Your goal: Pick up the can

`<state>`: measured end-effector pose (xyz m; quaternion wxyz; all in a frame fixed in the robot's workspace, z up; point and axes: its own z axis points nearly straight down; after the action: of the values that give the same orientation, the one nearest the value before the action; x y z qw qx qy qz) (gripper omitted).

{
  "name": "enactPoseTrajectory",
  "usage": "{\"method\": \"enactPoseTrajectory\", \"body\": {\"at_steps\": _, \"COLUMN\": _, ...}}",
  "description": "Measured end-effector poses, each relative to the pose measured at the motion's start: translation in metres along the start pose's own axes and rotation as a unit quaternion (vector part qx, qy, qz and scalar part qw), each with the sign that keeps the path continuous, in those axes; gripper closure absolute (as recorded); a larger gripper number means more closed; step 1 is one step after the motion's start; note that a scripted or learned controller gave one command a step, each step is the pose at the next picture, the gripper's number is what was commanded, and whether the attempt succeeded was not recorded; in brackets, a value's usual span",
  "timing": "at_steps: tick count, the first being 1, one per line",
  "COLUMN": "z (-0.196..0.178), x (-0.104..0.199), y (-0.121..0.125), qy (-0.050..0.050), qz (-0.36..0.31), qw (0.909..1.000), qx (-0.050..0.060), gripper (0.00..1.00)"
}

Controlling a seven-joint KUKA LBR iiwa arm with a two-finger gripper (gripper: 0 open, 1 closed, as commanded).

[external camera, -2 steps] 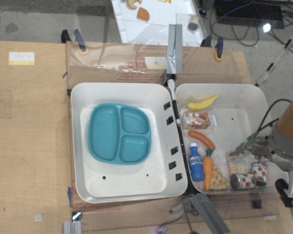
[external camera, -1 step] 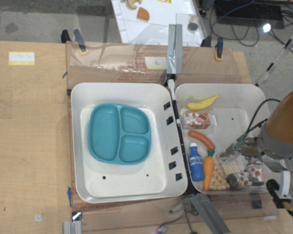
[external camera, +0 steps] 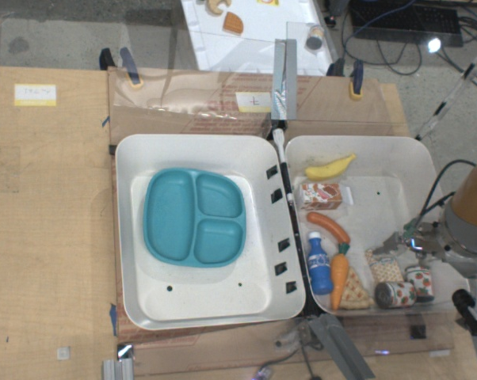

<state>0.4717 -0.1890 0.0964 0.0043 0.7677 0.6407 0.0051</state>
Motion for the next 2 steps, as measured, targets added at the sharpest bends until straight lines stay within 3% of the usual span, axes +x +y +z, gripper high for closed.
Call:
{"method": "enactPoseTrajectory", "body": {"at_steps": 1, "z": 0.001, "x": 0.065, "y": -0.012, "qy": -0.001, "qz": -0.007, "qw": 1.0, "qx": 0.0, "gripper": 0.0}}
{"method": "enactPoseTrajectory", "body": {"at_steps": 2, "z": 0.0, "x": 0.035, "y": -0.006, "qy": 0.001, "qz": -0.01, "qw": 1.0, "qx": 0.0, "gripper": 0.0}}
